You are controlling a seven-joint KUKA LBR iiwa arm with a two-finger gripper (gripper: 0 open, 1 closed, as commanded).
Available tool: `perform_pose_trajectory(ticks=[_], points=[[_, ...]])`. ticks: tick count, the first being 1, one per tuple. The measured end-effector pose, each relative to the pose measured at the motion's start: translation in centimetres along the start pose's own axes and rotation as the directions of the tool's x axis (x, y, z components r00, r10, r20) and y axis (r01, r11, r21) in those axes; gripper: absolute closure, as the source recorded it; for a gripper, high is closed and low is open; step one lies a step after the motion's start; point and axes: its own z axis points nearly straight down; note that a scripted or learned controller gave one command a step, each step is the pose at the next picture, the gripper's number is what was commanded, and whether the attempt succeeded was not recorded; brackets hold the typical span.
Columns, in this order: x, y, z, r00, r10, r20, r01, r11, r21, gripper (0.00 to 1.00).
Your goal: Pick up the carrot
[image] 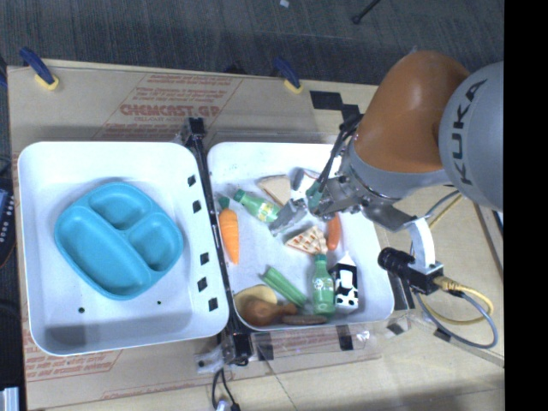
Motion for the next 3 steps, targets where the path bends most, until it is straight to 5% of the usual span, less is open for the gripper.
perform_pose_trajectory(ticks=[1, 2, 3], points=[[5.1, 2.3, 8.8, 0.999, 0.05, 0.001, -0.05, 0.999, 0.005, 0.0], [4.9, 2.3, 8.7, 0.999, 0.052, 0.004, -0.052, 0.999, 0.002, 0.0], [2.2, 6.1, 8.5, 0.981, 0.194, 0.005, -0.194, 0.981, -0.001, 0.0]])
